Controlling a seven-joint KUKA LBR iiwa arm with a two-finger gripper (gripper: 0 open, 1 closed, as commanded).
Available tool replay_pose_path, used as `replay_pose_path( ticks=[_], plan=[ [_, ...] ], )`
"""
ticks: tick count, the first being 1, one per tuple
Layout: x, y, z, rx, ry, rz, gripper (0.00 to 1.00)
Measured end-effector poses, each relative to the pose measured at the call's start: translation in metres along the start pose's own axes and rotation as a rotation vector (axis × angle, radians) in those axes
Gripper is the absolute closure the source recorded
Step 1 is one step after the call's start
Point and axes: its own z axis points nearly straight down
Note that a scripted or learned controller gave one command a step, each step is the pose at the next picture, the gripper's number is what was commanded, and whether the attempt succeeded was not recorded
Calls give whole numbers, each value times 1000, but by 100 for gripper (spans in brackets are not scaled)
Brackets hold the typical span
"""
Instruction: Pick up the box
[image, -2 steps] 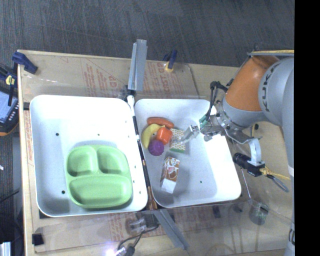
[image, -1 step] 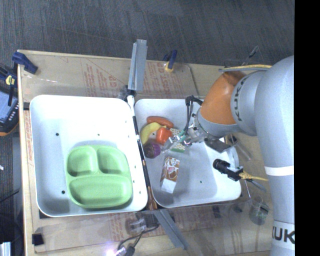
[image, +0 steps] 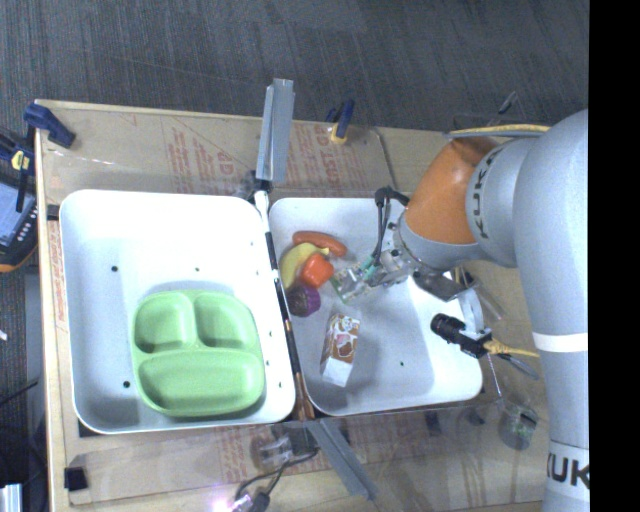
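The box (image: 341, 349) is a small white carton with a red and brown print. It lies flat in the right bin (image: 455, 375), near that bin's front left. My gripper (image: 350, 283) hangs over the same bin, up and slightly right of the box, close to the pile of toy food. A gap of bare bin floor separates it from the box. Nothing shows between its fingers.
Toy food sits at the right bin's left wall: a sausage (image: 320, 241), a banana (image: 293, 263), a red-orange piece (image: 316, 269) and a purple piece (image: 305, 299). A green divided tray (image: 196, 355) lies in the left bin (image: 110, 230). My arm covers the right bin's far right side.
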Motion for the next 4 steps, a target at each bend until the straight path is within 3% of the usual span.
replay_pose_path(
  ticks=[1,2,3,4],
  plan=[
    [0,0,0,0,0,0,0],
    [-11,30,11,1,4,-22,0],
    [-12,32,-1,-4,1,-25,100],
    [66,53,-127,6,9,-65,100]
  ],
)
